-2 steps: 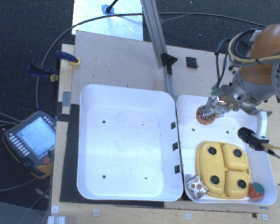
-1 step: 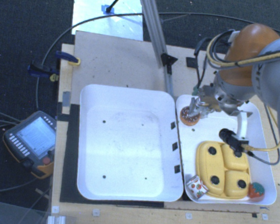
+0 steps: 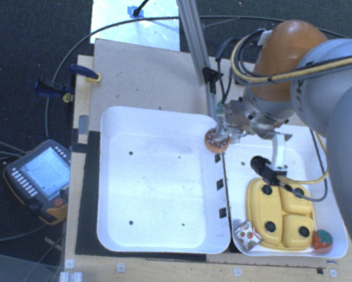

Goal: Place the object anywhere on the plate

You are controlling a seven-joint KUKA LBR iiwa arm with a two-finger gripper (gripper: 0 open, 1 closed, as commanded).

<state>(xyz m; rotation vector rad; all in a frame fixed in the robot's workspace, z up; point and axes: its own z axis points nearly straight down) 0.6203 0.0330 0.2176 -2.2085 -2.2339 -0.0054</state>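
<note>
A small brown doughnut-like ring (image 3: 215,141) hangs at the tip of my gripper (image 3: 221,134), above the far end of the rim shared by the two bins. The fingers look closed on it from above. The yellow plate (image 3: 262,207), divided into compartments and marked with black dots, lies in the right bin (image 3: 298,156), toward its near side. The ring is to the left of the plate and farther back, not touching it. My arm covers the right bin's far right part.
A small white patterned cup (image 3: 247,235) sits at the plate's near left corner. A red and green toy fruit (image 3: 322,239) lies at its near right corner. The left bin (image 3: 154,178) is beside the ring.
</note>
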